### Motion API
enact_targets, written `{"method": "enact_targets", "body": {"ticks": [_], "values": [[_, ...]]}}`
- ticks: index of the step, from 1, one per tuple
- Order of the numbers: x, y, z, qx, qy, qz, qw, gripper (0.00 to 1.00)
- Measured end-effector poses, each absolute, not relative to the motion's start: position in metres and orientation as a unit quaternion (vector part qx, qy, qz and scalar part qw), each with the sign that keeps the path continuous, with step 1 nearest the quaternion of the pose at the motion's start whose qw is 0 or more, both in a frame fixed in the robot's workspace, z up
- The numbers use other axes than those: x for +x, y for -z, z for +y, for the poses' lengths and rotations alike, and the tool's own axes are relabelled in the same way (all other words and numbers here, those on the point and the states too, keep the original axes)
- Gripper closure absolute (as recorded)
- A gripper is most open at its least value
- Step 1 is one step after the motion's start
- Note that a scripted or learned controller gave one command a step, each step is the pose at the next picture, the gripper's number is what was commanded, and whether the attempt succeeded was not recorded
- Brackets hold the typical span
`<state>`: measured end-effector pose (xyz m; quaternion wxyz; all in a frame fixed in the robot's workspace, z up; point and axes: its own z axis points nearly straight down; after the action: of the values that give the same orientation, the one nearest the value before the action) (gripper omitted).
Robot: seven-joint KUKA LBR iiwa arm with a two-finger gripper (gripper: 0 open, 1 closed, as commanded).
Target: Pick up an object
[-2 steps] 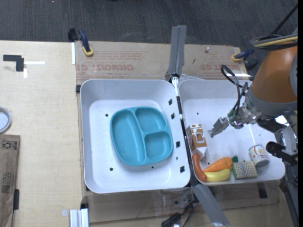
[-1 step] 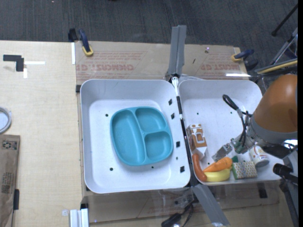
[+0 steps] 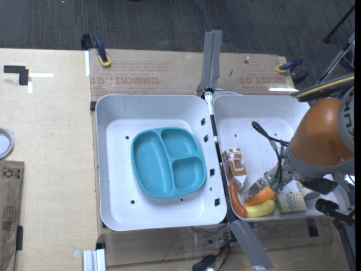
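The right bin [image 3: 265,113] holds a cluster of small items near its front edge: an orange carrot-like piece [image 3: 262,196], a yellow banana-shaped piece [image 3: 260,209], a red-orange sausage-shaped piece [image 3: 236,200], a speckled green-white sponge block [image 3: 292,202] and a white-and-brown carton [image 3: 236,162]. A dark utensil [image 3: 266,135] lies further back. My gripper [image 3: 269,180] reaches down from the orange wrist [image 3: 321,134] and hangs just above the carrot piece. The wrist hides much of the hand.
The left bin [image 3: 113,168] bears a blue three-compartment tray [image 3: 169,162] at its middle. A grey divider post [image 3: 211,61] stands between the bins at the back. Clamps sit at the cardboard's back corners. A tape roll [image 3: 4,144] lies far left.
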<state>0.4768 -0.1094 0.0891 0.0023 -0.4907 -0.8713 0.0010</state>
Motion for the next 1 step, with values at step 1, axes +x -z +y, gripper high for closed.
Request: {"method": "enact_targets", "body": {"ticks": [1], "values": [[0.4771, -0.0958, -0.1100, -0.492, -0.0017, -0.870, 0.004, 1.00]]}}
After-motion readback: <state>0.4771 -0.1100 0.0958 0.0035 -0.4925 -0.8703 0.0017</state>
